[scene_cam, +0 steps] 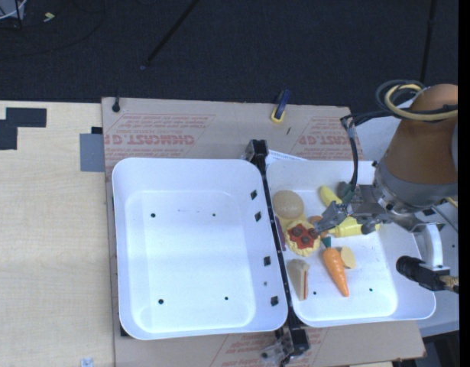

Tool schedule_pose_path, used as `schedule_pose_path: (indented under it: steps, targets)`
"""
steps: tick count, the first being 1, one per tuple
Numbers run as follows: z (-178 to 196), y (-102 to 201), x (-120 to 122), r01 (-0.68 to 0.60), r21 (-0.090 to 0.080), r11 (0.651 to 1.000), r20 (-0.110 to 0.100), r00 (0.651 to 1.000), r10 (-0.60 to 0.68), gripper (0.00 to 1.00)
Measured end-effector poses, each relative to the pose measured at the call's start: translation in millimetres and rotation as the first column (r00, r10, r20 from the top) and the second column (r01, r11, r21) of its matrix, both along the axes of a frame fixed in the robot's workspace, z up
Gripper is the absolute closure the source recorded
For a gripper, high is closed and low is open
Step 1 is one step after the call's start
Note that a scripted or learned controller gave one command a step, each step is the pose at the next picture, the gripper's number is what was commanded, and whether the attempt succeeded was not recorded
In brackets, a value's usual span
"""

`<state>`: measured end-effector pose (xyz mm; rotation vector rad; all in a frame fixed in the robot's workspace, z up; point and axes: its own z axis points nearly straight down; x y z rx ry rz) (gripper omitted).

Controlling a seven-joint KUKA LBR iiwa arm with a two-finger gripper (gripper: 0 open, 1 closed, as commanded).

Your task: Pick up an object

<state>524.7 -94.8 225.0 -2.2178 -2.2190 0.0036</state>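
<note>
Orange-banded arm (422,147) leans low over right bin (387,300).

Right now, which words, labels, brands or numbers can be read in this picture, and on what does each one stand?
Red print on the cardboard sheet under the bins: mirrored and blurred, it cannot be read with certainty.
More red print on the same cardboard by the right bin: too blurred to read.
No readable text elsewhere.
</note>
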Motion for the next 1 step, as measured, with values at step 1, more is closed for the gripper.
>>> schedule_pose_path:
  steps: [1]
  targets:
    - [-111.1, -48.4, -42.8, 0.003, 0.001, 1.000, -0.003, 1.000, -0.003, 0.00]
